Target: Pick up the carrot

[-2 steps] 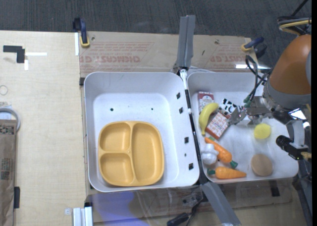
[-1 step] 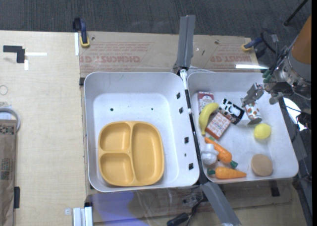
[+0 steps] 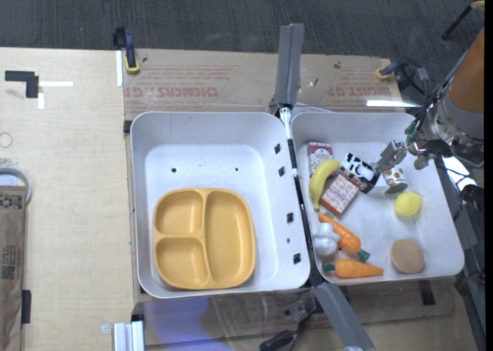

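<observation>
— Carrots first: where do they lie?

— Two of them sit in the right bin (image 3: 454, 253), toward its near left corner. One carrot (image 3: 357, 269) lies along the near wall, green end to the left. The other carrot (image 3: 343, 235) lies just behind it, slanting toward the bin's middle. A small white thing (image 3: 324, 244) that looks like garlic rests against both, close to the left wall.

— And the gripper?

— The gripper (image 3: 387, 158) hangs over the far half of the same bin, reaching in from the right edge, well apart from the carrots. Its tip is just beside a small can (image 3: 395, 179) and a black-and-white toy (image 3: 359, 169). Whether its fingers stand wide or narrow, one cannot tell; the frame is too coarse there.

— What else shares that bin?

— A banana (image 3: 323, 178) curves along the left wall, over a red-and-white packet (image 3: 319, 154) near the far left corner. A red box (image 3: 339, 194) leans beside the banana. A yellow ball (image 3: 408, 203) sits near the right wall, and a brown round bun (image 3: 407, 256) rests in the near right corner.

— And the left bin?

— The left bin (image 3: 200, 138) holds a yellow divided plate (image 3: 205, 238) with three compartments, set toward its near edge.
</observation>
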Controlling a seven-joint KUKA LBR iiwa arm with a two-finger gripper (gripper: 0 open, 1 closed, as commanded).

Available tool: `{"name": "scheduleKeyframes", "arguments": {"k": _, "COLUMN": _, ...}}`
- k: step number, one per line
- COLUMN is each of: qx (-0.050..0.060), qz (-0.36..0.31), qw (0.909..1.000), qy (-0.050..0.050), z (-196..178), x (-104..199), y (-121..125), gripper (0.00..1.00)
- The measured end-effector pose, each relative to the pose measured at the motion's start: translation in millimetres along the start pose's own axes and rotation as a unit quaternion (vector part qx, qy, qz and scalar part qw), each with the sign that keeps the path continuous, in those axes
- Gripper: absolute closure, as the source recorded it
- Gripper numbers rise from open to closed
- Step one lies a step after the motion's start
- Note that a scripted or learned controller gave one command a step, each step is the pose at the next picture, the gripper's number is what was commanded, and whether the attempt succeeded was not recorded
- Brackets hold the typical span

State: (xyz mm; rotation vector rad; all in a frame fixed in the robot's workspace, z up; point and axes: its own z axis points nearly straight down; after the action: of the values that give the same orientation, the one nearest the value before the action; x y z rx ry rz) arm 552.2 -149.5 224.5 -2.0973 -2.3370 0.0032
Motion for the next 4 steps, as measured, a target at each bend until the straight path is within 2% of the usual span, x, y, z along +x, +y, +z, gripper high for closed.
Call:
{"name": "scheduleKeyframes", "arguments": {"k": 1, "qx": 0.001, "qz": 0.014, "qw": 0.9999, "qy": 0.001, "z": 98.3, "x": 56.8, "y": -44.4, "gripper": 0.0}}
{"name": "scheduleKeyframes", "arguments": {"k": 2, "qx": -0.001, "qz": -0.03, "qw": 0.9996, "qy": 0.0, "z": 33.7, "x": 94.2, "y": -45.9, "gripper": 0.0}}
{"name": "scheduleKeyframes", "arguments": {"k": 3, "qx": 0.0, "qz": -0.058, "qw": 0.9983, "qy": 0.0, "z": 33.8, "x": 97.3, "y": -31.2, "gripper": 0.0}}
{"name": "scheduleKeyframes", "arguments": {"k": 4, "qx": 0.001, "qz": -0.032, "qw": 0.9995, "qy": 0.0, "z": 34.2, "x": 85.2, "y": -65.9, "gripper": 0.0}}
